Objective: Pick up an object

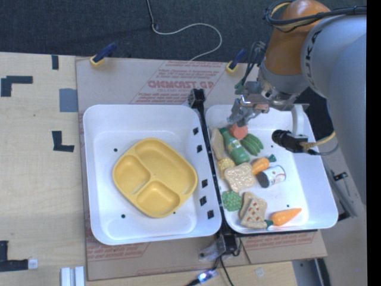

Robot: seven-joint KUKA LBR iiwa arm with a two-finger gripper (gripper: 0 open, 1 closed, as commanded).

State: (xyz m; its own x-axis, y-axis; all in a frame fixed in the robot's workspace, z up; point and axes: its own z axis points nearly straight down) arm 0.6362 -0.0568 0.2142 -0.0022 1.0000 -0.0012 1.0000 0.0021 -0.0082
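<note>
We judge the pick not yet done: the gripper [238, 119] hovers over the toy food in the right bin [314, 186]; jaw state: cannot tell.

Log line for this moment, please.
arm: over right bin | gripper: above toy food pile, far end | grasp: unconfirmed | left bin: yellow tray

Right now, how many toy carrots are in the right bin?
2. One carrot lies near the front right corner; another carrot lies mid-bin beside the cracker. More may be hidden under the pile.
</note>
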